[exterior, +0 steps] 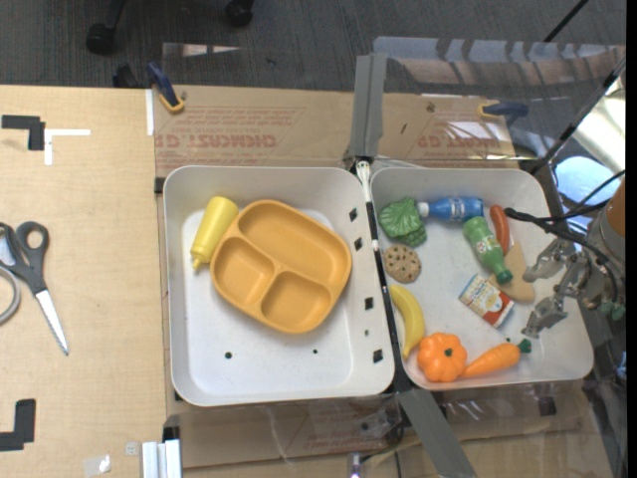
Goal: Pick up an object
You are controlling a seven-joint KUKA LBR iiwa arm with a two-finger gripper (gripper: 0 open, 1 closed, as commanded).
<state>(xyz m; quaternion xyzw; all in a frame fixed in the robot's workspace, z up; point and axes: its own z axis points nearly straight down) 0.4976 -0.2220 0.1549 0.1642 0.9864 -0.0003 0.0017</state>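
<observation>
The camera view looked down on two shallow white bins side by side, a left bin [189, 366] and a right bin [572, 361]. The left bin held two things: one yellow three-compartment plastic tray [282, 265] lying near its middle and one yellow plastic mustard bottle [212, 229] touching the tray's left edge, its long axis running far to near with the nozzle end nearer. The right bin held nine toy items: one green leafy lettuce piece [402, 219] at the far left, one blue-and-white plastic bottle [453, 208] lying left to right just beside it, one green plastic bottle [487, 248] slanting from far left to near right, one thin red sausage-like piece [500, 227] beside it, one brown speckled cookie [402, 262], one yellow banana [407, 318] curving along the left wall, one small red-and-white carton [486, 298], one orange pumpkin [442, 357] and one orange carrot [493, 359], its long axis running left to right with the green tip toward the right. The grey two-finger gripper [553, 292] hung over the right side of the right bin, its fingers spread apart with nothing between them, near the carton and above the carrot's tip. One pair of grey-handled scissors [35, 277] lay on the bench left of the bins.
</observation>
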